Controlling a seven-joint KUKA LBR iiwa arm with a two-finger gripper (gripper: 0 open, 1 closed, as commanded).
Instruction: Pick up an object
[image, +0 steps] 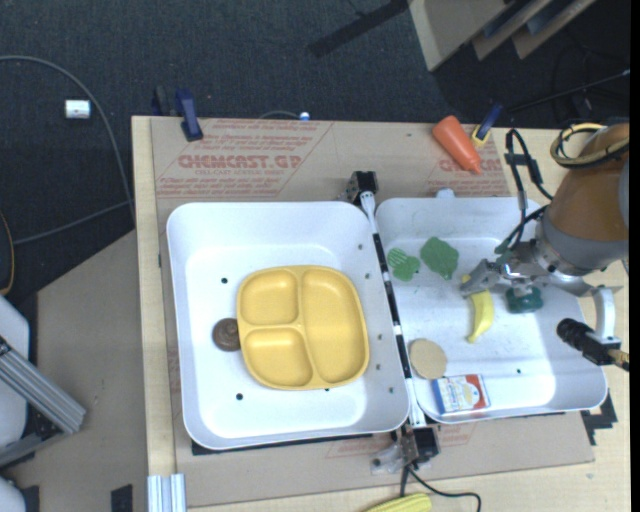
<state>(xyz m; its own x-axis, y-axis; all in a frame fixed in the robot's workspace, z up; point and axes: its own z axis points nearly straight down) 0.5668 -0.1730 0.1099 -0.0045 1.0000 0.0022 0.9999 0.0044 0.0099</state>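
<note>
My gripper (488, 278) is low in the right bin (562, 372), just above the top end of a yellow banana (482, 319). A teal object (525, 298) lies right under the wrist. Left of the gripper are two green pieces, a larger one (439, 256) and a smaller one (404, 265). A tan disc (428, 358) and a small red, white and blue carton (461, 393) lie near the bin's front edge. The view shows nothing held in the gripper.
The left bin (200, 232) holds a yellow divided plate (301, 327) with a brown disc (226, 334) beside it. An orange carrot-shaped object (457, 144) and a blue clamp (187, 115) lie on the bench behind the bins. The arm (590, 210) covers the right bin's far right corner.
</note>
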